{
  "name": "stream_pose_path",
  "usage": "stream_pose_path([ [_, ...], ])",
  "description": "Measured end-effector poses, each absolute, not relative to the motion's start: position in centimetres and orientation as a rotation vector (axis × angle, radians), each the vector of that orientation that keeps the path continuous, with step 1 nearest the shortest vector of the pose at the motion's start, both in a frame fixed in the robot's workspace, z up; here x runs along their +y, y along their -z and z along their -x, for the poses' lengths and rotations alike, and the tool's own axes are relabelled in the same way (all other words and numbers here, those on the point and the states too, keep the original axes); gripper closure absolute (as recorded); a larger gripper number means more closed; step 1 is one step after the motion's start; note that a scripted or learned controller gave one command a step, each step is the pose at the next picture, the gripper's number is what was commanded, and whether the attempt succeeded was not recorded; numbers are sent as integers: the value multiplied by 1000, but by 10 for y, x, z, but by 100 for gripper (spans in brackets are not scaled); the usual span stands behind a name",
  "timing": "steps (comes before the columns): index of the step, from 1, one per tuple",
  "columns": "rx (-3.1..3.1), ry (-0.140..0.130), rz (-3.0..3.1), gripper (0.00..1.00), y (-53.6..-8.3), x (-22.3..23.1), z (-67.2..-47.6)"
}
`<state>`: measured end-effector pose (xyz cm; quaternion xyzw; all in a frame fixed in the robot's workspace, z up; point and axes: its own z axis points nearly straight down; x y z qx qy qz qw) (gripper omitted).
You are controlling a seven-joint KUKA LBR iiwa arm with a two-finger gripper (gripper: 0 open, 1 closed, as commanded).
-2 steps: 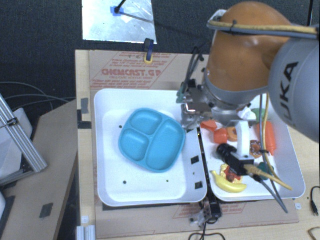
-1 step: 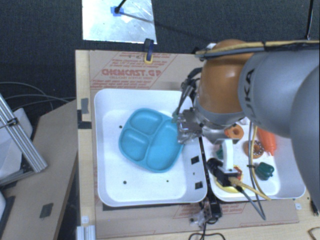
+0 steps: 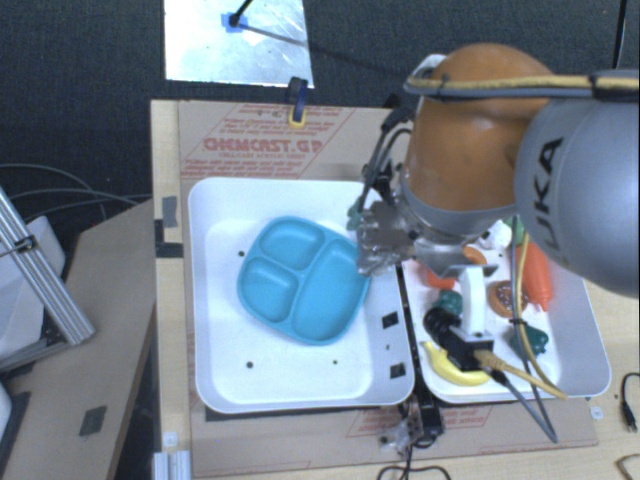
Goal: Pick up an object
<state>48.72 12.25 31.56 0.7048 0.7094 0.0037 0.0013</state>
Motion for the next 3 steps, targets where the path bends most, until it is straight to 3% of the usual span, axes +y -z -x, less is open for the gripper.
stream_pose_path([
  [1, 2228, -19, -2207, 100, -366, 200, -560],
  [2, 2231, -8, -2208, 100, -373, 195, -557],
  [3, 2219, 13, -2230, 100, -277, 134, -536],
])
